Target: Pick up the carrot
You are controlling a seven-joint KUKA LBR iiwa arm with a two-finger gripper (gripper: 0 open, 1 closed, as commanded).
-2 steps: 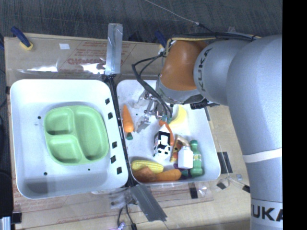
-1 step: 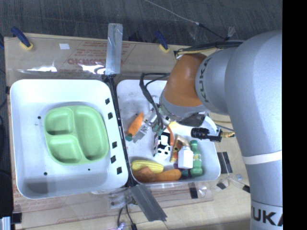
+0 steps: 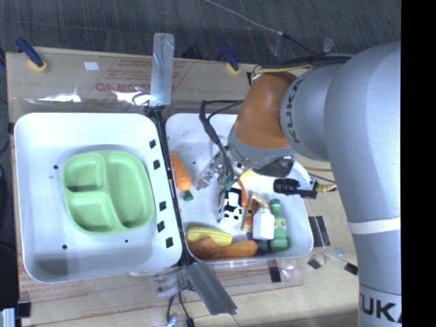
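Note:
The carrot (image 3: 180,173) is a short orange piece with a small green end. It lies in the right bin (image 3: 191,131), lengthwise against the bin's left wall. My gripper (image 3: 215,174) hangs low over the bin just right of the carrot, a small gap away. Its two metal fingers (image 3: 206,176) stand apart, open, with nothing between them. The orange wrist band and the grey arm cover the bin's far right part.
Corn (image 3: 209,236) and a long orange-brown piece (image 3: 231,249) lie at the right bin's near wall. A black-and-white object (image 3: 231,206), a white bottle (image 3: 263,225) and a green bottle (image 3: 278,229) crowd beside them. The left bin (image 3: 41,135) holds a green divided plate (image 3: 107,191).

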